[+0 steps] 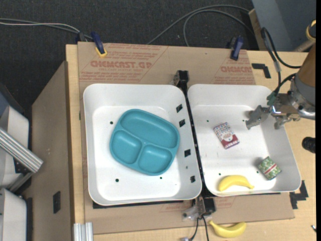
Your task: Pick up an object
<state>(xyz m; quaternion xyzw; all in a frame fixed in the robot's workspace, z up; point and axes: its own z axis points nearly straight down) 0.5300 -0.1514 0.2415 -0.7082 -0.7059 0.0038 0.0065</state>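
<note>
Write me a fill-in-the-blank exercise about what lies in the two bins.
1. The teal plastic divided plate lies in the ____ white bin.
2. The yellow banana lies near the right white bin's ____ edge.
3. The small red-and-white carton lies ____ of the green wrapped packet.
4. The plate has ____ compartments.

Missing words: left; front; left; three
</note>
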